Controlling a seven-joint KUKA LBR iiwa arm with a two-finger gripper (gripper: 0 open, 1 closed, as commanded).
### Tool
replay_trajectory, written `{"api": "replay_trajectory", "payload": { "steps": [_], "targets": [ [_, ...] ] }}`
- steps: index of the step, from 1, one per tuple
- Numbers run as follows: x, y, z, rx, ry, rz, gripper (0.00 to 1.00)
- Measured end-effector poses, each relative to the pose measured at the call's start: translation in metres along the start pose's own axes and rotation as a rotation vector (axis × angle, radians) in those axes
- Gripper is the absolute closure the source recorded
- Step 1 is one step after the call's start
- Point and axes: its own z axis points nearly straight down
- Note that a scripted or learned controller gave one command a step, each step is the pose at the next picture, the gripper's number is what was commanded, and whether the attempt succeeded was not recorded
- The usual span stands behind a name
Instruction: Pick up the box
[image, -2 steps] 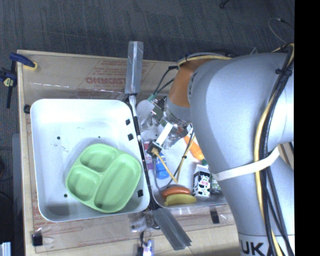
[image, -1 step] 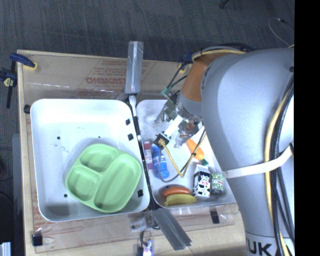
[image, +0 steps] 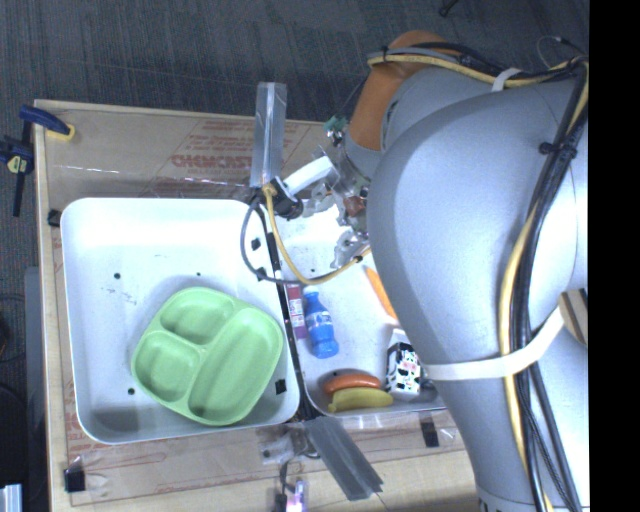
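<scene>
Grey arm (image: 470, 260) looms over the right bin (image: 330, 245).
Gripper (image: 345, 215), upper centre, reaches toward the box; grip state unclear, cannot tell.

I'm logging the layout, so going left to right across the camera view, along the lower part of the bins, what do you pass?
Green plate → blue bottle → banana → cow-print box → grey arm.
</scene>
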Motion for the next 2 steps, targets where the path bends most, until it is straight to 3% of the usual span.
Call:
{"api": "replay_trajectory", "payload": {
  "steps": [1, 2],
  "targets": [
    [0.000, -0.003, -0.009, 0.005, -0.007, -0.009, 1.00],
    [-0.026, -0.007, 0.002, 0.000, -0.003, -0.056, 1.00]
  ]
}}
